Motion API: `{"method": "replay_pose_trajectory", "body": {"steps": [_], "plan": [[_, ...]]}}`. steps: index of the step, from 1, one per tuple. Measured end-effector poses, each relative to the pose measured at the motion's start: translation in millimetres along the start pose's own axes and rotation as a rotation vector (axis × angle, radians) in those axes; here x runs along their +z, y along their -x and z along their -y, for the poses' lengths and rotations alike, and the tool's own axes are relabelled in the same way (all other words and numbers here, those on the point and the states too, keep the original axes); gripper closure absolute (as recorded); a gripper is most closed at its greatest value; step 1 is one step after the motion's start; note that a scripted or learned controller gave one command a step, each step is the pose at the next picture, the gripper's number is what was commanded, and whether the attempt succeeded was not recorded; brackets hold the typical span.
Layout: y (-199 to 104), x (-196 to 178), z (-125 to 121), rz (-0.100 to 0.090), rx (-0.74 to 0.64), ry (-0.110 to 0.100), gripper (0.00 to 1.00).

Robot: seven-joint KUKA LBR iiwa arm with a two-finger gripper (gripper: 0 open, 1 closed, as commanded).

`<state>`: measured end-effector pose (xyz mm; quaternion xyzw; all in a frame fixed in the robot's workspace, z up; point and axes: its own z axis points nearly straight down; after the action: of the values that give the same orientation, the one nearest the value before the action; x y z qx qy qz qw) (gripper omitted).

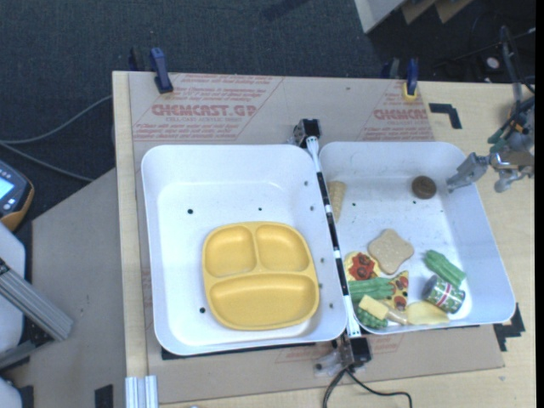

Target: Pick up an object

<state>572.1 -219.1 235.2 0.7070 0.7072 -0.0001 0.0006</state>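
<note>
tool (pixel 484 170) at right bin (pixel 476 206) far-right rim | brown disc (pixel 424 187) near

Claw (pixel 486 167) cut by right edge — finger state too blurred to tell

Both bins are plain white, the left bin (pixel 170 194) and the right bin (pixel 484 236). The divided plate (pixel 257 274) is solid mustard yellow. Toy food is a mix: tan bread slice (pixel 390 250), brown round cookie thing (pixel 424 187), green pickle (pixel 444 267), red-and-green pizza slice (pixel 361 267), and a green can (pixel 444 296) with a red and white label.
</note>
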Motion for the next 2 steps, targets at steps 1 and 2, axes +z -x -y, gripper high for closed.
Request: {"method": "replay_pose_trajectory", "body": {"steps": [1,2], "plan": [[4,73,-92,0.003,-0.005,0.008,0.00],[0,141,-78,-0.011,-0.003,-0.005,0.00]]}}
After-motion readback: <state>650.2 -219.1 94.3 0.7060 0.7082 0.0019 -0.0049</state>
